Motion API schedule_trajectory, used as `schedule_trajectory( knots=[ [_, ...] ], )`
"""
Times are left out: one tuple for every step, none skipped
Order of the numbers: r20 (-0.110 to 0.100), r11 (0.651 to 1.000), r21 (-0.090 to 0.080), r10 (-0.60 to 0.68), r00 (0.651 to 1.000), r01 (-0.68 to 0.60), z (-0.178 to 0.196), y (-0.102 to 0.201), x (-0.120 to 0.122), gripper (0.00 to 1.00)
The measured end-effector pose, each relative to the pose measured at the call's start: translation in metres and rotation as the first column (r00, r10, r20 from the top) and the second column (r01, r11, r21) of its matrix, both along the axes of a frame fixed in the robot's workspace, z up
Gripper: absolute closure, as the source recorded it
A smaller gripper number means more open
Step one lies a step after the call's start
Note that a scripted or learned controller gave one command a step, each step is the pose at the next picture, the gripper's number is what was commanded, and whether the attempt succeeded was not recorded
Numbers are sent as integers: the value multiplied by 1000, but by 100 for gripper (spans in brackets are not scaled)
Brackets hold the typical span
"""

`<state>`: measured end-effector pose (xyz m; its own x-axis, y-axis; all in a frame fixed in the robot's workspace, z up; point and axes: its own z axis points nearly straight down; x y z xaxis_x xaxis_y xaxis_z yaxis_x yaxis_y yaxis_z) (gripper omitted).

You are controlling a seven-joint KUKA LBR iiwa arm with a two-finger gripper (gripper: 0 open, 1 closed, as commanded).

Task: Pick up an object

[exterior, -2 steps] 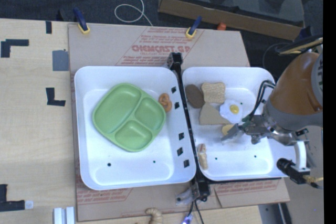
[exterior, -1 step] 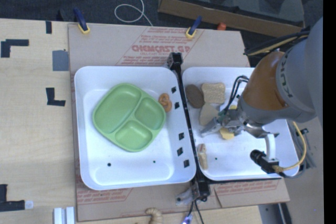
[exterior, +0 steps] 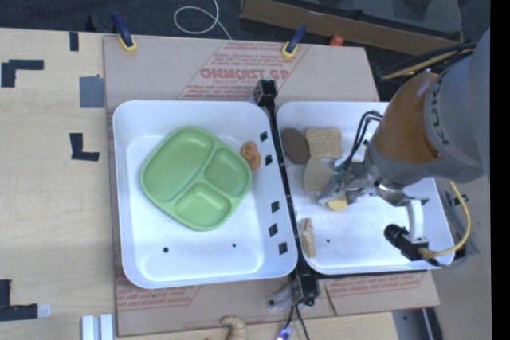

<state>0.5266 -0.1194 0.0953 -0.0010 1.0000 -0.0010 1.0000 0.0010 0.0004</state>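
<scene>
Over the right bin [exterior: 351, 255], your gripper [exterior: 341, 189] is low among the clutter; whether its claw is wide or narrow, you can't tell. It sits just above a small yellow piece [exterior: 338, 205], beside the tan sponge [exterior: 323, 142] and dark oval stone [exterior: 296, 145]. Left bin [exterior: 191, 271] holds a green divided plate [exterior: 196, 177].

A green divided plate [exterior: 196, 178] lay in the bin [exterior: 127, 171] well to the left of the tool [exterior: 339, 191]. Two clamps, one blue-and-yellow [exterior: 123, 33] and one blue [exterior: 293, 41], gripped the cardboard sheet [exterior: 231, 72] on the surface [exterior: 40, 195], up and left of the tool.
</scene>
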Motion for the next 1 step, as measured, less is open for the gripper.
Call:
schedule_trajectory(
  knots=[
    [6, 1000, 3, 8, 1000, -8, 94, 70, 17, 100]
  ],
)
